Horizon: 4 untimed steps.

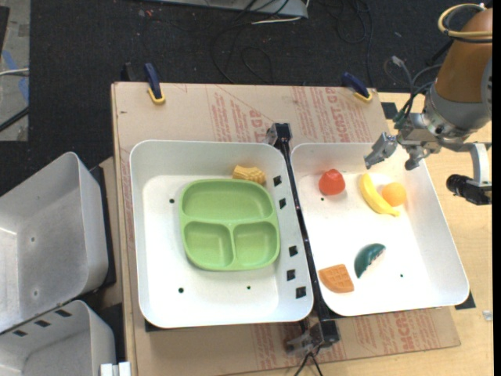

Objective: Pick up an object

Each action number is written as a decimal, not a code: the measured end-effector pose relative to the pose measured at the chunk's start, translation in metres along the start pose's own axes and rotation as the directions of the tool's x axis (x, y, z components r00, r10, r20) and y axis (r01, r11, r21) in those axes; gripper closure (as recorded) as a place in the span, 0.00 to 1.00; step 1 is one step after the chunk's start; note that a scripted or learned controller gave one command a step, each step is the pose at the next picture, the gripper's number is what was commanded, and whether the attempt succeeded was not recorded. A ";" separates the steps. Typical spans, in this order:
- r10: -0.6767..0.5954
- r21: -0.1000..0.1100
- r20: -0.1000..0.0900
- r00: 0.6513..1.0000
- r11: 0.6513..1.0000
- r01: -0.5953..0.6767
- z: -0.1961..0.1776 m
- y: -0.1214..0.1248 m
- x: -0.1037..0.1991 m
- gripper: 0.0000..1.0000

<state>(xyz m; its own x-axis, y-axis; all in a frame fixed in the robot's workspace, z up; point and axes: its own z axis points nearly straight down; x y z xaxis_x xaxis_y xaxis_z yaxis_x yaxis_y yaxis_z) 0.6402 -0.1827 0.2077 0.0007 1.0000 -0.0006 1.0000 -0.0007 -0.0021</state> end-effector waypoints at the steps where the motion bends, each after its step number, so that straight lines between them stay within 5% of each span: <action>1: -0.003 0.002 -0.001 1.000 1.000 0.003 0.062 -0.001 0.007 0.00; 2: -0.003 0.002 -0.001 1.000 1.000 0.003 0.116 -0.002 0.008 0.00; 3: -0.003 -0.005 0.001 1.000 1.000 0.003 0.101 0.000 0.008 1.00; 4: 0.001 -0.007 0.001 1.000 1.000 -0.001 0.058 -0.003 0.006 1.00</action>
